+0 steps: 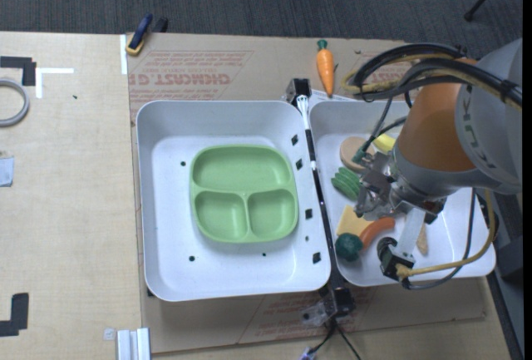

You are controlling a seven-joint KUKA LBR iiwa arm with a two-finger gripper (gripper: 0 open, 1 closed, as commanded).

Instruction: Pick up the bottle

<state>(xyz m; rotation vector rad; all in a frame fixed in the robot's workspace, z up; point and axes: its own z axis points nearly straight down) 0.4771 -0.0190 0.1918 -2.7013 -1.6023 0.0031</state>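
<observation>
Grey and orange, the arm (pixel 449 134) hangs low over the right bin (pixel 328 119), hiding much of its clutter. I cannot pick out the bottle or the tool's state. A green divided plate (pixel 244 193) sits in the left bin (pixel 158 209).

A robotics lab test station.
A grey, orange-banded robot arm (pixel 449 142) reaches over two shallow white plastic bins (pixel 158 184) on a taped, cardboard-covered bench (pixel 66 225), cables trailing.
</observation>
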